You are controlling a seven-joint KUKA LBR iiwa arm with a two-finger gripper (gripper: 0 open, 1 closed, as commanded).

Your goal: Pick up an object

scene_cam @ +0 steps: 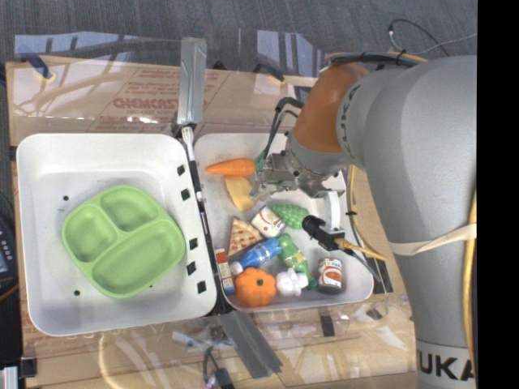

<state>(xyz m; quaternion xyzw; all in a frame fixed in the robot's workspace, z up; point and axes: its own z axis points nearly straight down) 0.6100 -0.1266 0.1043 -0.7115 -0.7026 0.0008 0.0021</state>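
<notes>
The right bin (pixel 212 148) holds a heap of toy food: an orange carrot (pixel 230 168), a tan wedge (pixel 238 193), a pizza slice (pixel 242 235), a small white can (pixel 268 221), green corn (pixel 289 215), a blue bottle (pixel 258 254), an orange pumpkin (pixel 255 288), white garlic (pixel 289 280) and a red-labelled can (pixel 330 274). My gripper (pixel 264 179) reaches down into the bin's upper part, just right of the carrot and the tan wedge. Nothing is visibly between its fingers.
The left bin (pixel 40 177) carries a green divided plate (pixel 123 240). A black clip-lined divider (pixel 195 209) separates the two bins. The grey arm with its orange band (pixel 324 112) covers the right bin's far right side. Cardboard lies behind the bins.
</notes>
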